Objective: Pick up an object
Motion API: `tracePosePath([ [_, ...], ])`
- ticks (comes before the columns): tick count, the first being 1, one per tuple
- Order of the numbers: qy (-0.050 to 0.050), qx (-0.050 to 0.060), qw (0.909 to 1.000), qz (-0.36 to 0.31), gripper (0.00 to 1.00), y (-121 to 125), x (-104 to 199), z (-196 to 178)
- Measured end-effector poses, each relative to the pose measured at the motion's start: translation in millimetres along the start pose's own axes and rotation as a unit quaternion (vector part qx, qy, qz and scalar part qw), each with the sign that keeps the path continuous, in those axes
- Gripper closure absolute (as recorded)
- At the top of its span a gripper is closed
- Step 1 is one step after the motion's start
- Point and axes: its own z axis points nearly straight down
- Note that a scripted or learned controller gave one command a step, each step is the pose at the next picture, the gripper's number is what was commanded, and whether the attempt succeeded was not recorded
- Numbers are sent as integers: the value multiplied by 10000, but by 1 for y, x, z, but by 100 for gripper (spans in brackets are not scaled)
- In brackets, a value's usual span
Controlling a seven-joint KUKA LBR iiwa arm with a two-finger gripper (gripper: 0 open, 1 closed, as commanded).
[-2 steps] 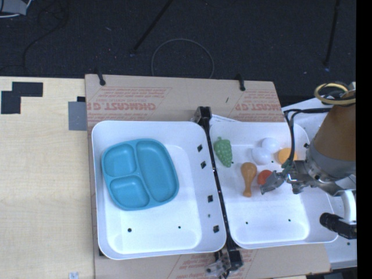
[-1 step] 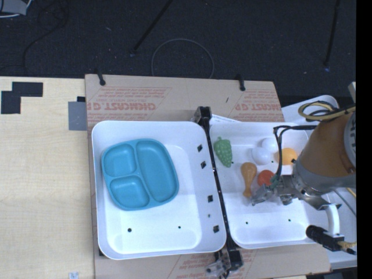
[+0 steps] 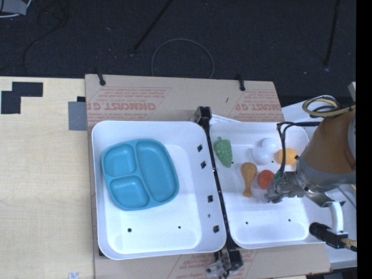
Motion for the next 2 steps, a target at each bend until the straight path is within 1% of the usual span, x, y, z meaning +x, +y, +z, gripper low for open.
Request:
tracePosePath([
  [1, -14, -37, 10000, -15, 100, 3, -10, -58],
  [2, -17, -48, 10000, -35, 100, 5, -13, -121],
])
